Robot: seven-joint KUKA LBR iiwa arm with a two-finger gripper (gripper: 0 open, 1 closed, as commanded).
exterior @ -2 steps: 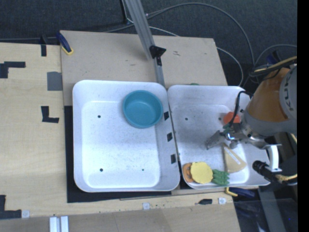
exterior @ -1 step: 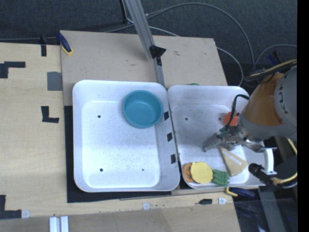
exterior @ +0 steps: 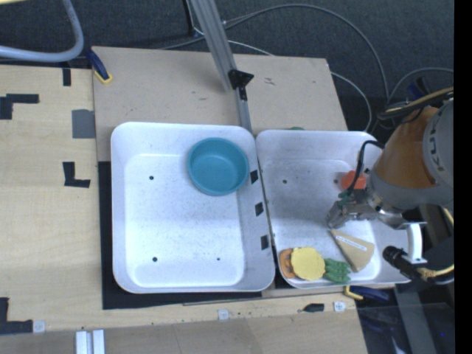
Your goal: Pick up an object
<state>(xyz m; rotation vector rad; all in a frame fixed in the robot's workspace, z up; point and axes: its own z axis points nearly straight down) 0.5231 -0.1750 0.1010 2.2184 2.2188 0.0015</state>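
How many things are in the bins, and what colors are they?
Blue: 1, the bowl in the left bin
Yellow: 1, the round piece
Green: 1, the small piece
Tan: 1, the wedge
Orange-red: 1, the piece partly behind the gripper
Total: 5

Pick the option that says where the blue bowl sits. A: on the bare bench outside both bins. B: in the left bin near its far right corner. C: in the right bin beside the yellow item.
B: the blue bowl rests inside the left bin, up near its far right corner.
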